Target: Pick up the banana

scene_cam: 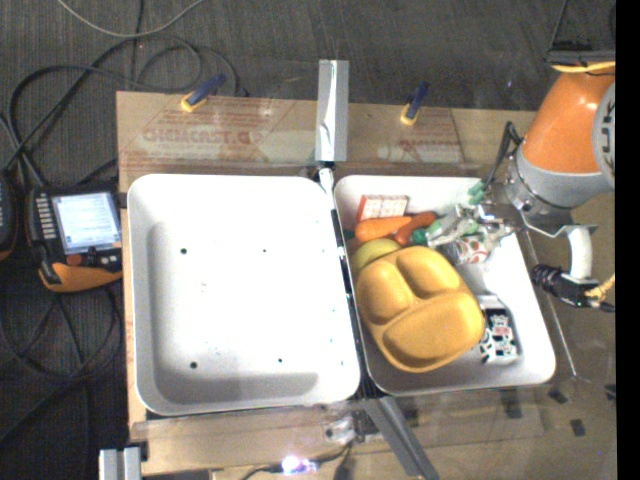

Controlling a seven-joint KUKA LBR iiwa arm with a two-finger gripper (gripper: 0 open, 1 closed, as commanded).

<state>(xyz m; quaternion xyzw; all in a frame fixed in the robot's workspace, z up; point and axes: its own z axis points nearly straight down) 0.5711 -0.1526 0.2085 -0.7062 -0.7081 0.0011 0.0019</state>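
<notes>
The arm, with its orange band (570, 118), reaches in from the right over the right bin (535, 363). Its gripper (484, 206) hangs low over the bin's far right part, right by a crumpled green, white and red wrapper (462, 233). A large yellow divided plate (420, 303) lies across the middle of this bin and hides what is under it. At the plate's far left edge a yellow-green rounded fruit (371, 253) peeks out.
An orange carrot (392, 228) and a red-and-white box (382, 207) lie at the far end of the right bin. A small black-and-white printed item (497, 336) sits near its right wall. The left bin (145, 298) stands alongside. A metal post (331, 108) rises behind the bins.
</notes>
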